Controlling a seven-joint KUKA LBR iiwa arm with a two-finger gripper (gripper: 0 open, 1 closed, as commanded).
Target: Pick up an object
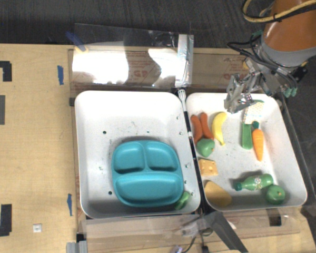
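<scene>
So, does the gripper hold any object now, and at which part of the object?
Nothing shows between its fingers. The gripper hangs over the far edge of the right bin, above the banana, with no toy in it.

Teal divided tray (146, 174) in a white bin (89, 120), yellow banana (219, 126), orange carrot (258, 143), two red-orange sausages (200, 127), green apple (275, 194), green bottle (254, 183) with white label, tan counter (31, 141) with blue tape marks (60, 74)
</scene>
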